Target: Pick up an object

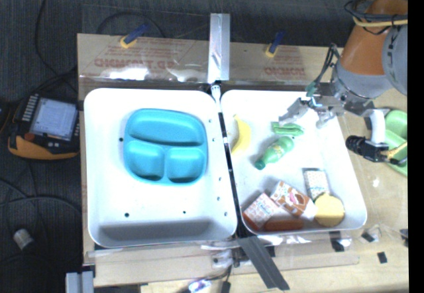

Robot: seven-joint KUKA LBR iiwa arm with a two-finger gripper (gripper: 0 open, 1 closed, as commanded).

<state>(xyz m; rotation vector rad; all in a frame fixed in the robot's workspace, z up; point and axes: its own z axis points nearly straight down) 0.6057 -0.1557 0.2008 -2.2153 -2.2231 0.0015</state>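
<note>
arm: grey with orange band (371, 40), reaching in from the right over the right bin's far right corner
gripper (306, 113): fingers spread apart, nothing between them, hovering just above the bin floor
nearest object: green bottle (273, 151), lying tilted mid-bin, below-left of the gripper, not touching it
green leafy piece (287, 128): just above the bottle, close under the gripper
banana (241, 135): against the divider side of the right bin (354, 179)
near corner: carton (277, 204) with red/white print, text too blurred to read; small printed packet (316, 183); yellow round item (329, 211) touching them
left bin (99, 219): holds a blue three-compartment tray (165, 146)
writing: red lettering on the cardboard (152, 63) behind the bins, unreadable
surroundings: dark carpet (40, 185), handheld device (46, 122) with screen on the floor at left, cables
</note>
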